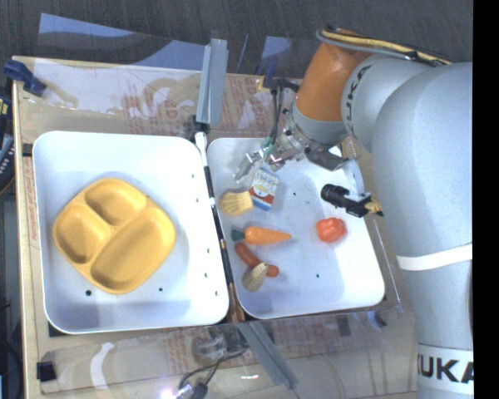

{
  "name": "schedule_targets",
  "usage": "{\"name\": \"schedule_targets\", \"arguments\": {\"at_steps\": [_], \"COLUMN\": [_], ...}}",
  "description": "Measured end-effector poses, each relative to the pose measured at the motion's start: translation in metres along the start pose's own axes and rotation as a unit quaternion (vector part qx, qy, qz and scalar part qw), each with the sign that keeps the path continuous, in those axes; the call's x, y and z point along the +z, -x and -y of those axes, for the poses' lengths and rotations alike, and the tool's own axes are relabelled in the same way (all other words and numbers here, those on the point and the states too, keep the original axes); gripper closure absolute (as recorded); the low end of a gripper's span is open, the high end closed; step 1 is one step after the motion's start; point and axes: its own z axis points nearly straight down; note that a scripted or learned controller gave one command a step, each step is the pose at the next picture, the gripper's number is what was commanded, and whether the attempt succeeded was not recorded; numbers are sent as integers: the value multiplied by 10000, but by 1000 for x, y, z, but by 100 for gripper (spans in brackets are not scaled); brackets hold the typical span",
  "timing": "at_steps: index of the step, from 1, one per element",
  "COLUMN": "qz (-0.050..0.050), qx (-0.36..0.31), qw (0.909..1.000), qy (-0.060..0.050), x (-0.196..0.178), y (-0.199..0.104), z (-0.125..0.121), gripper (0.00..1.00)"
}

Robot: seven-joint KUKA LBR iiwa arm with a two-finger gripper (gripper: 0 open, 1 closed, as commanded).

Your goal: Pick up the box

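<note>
The gripper (pixel 256 163) hangs just above the small carton box (pixel 264 188); its opening cannot be told. It should descend squarely, straddling the box, clear of the carrot (pixel 266 236) below.

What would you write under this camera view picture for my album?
Robot gripper reaching down at the box among toy food in the right bin.

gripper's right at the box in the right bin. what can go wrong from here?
1. The gripper meets the box at its upper edge, so an off-centre grasp may tip or drop it.
2. The brush lies right beside the box; closing or lifting might drag it along.
3. The box sits near the right bin's left wall, leaving little room to shift.
</note>
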Motion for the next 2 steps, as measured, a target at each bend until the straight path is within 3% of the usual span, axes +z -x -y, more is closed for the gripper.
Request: {"name": "schedule_targets", "arguments": {"at_steps": [1,2], "qz": [35,55], "qx": [-28,-47], "qw": [10000,10000], "qy": [58,67], "x": [33,21], "y": [11,12], "z": [25,24], "gripper": [0,100]}}
